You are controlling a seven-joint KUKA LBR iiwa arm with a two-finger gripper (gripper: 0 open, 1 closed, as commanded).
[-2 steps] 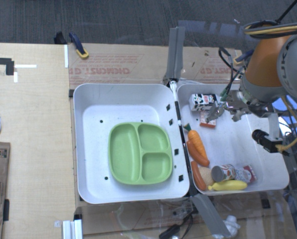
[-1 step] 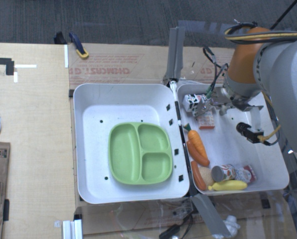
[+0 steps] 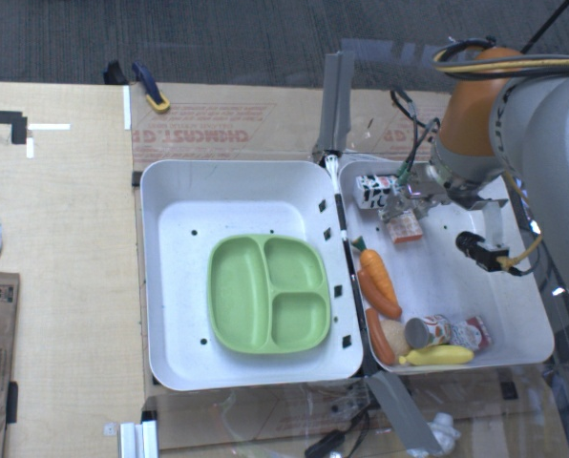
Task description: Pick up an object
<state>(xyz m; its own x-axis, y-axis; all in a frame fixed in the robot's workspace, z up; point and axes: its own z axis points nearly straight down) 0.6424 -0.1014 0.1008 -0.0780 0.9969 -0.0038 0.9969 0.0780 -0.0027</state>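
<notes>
The little red-and-white box lies in the right bin, just under the gripper. It looks light and stiff, so grab its flat sides. A small cow-spotted can sits right beside it.

Grey arm from the right, orange-banded wrist bent down, leftward.
</notes>
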